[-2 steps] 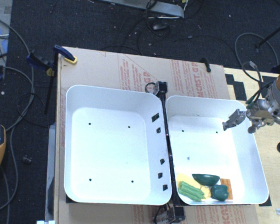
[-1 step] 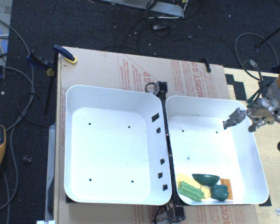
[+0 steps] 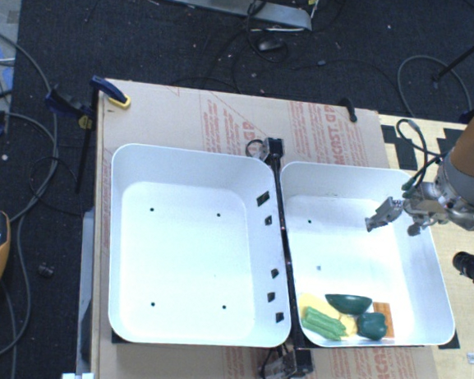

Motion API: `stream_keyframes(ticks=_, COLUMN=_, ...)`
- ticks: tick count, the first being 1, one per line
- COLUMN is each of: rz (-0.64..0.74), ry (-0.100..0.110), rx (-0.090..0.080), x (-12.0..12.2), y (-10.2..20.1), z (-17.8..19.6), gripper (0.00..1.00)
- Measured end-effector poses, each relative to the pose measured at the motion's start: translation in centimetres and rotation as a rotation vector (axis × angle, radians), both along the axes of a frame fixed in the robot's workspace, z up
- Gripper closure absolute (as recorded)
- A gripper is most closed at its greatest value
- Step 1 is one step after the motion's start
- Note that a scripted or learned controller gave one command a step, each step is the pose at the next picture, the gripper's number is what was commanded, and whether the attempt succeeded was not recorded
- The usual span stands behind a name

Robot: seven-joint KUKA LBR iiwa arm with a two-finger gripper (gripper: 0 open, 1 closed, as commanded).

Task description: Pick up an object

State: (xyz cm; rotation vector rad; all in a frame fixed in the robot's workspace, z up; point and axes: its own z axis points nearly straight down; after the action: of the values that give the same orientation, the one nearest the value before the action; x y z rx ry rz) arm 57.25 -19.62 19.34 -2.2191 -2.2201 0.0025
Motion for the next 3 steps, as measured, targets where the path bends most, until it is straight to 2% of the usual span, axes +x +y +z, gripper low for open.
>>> stream_keyframes(ticks=1, rz=0.000, ry=0.001, rx=0.000, x=0.1, y=-0.1, z=-4.3, gripper=0.00)
stream_keyframes(ticks=2, rz=0.000, ry=0.002, rx=0.001, x=-0.6, y=0.0, z=-10.4, gripper=0.00)
stream_keyframes(ticks=3, rz=0.000, ry=-0.004, rx=-0.001, x=-0.5, y=0.0, z=-9.0, gripper=1.00)
